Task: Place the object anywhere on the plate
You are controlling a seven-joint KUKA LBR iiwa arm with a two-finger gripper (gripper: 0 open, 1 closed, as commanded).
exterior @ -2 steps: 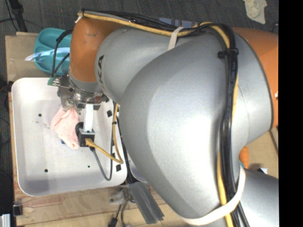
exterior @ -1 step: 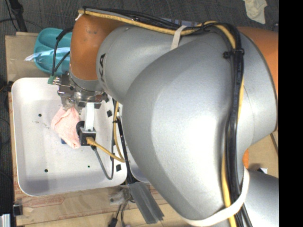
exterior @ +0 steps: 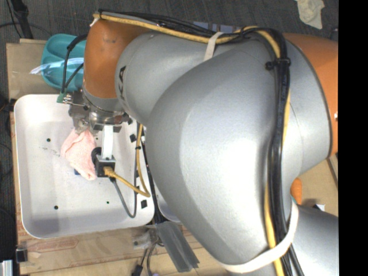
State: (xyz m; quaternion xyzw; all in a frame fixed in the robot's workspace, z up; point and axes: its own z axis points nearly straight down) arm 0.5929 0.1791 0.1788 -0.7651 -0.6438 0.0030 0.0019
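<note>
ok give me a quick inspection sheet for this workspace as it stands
surface: white bin on a wooden bench
job's things: pink cloth-like object lying in the bin; plate nothing seen
clutter: teal item beyond the bin
gripper: gripper right beside the pink object, fingers hidden
cables: yellow cable looping over the bin; black cable along the arm
surroundings: dark floor, crumpled white rag
</note>
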